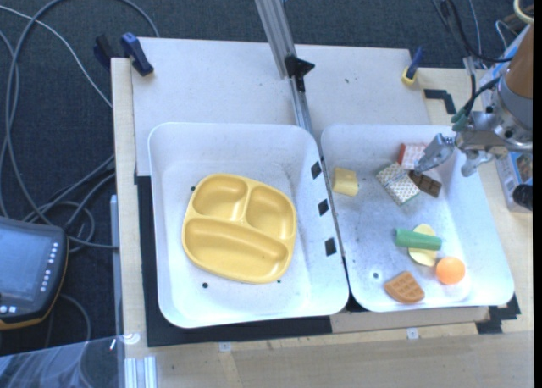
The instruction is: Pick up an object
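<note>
Left bin (169, 208) held a yellow divided plate (240, 227), three compartments, sitting flat mid-bin. Right bin (487, 234) carried all the small stuff. Gripper (452, 154) hung over the right bin's upper right corner, fingers spread apart, nothing between them. Just beside its left finger: a red-and-white block (411, 155), a checkered packet (396, 183) and a dark brown piece (426, 184), possibly chocolate, packed touching each other. Yellow cube (345, 181) sat alone near the left wall. Lower down, green bar (417, 239) lay across a pale yellow slice (423, 255); orange ball (450, 271) just beside; brown waffle-like piece (405, 287) near the front wall.
</note>
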`<state>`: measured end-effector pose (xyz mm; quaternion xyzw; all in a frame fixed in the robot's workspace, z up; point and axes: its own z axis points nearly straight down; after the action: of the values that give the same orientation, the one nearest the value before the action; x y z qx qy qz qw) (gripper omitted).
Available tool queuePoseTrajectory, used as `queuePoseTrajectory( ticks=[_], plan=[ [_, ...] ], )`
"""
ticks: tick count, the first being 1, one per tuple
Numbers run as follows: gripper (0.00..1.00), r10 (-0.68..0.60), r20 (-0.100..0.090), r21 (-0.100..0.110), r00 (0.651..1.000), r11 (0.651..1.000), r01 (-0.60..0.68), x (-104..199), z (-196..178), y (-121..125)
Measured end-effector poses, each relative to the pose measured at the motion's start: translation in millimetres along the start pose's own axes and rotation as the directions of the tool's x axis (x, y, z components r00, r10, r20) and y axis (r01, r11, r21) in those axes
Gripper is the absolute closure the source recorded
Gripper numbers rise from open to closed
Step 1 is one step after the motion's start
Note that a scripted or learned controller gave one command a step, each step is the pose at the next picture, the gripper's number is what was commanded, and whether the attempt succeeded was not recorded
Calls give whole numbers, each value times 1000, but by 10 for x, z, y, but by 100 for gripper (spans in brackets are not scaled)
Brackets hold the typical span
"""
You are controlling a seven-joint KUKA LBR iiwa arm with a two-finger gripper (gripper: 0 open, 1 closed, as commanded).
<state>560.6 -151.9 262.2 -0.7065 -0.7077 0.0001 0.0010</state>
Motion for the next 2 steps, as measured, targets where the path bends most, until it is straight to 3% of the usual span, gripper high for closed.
queuePoseTrajectory(
  ticks=[1,2],
  plan=[
    [0,1,0,-1,1000,1000,-1,0,0,1],
    [0,2,0,4,1000,1000,-2,-17,425,-21]
  ],
)
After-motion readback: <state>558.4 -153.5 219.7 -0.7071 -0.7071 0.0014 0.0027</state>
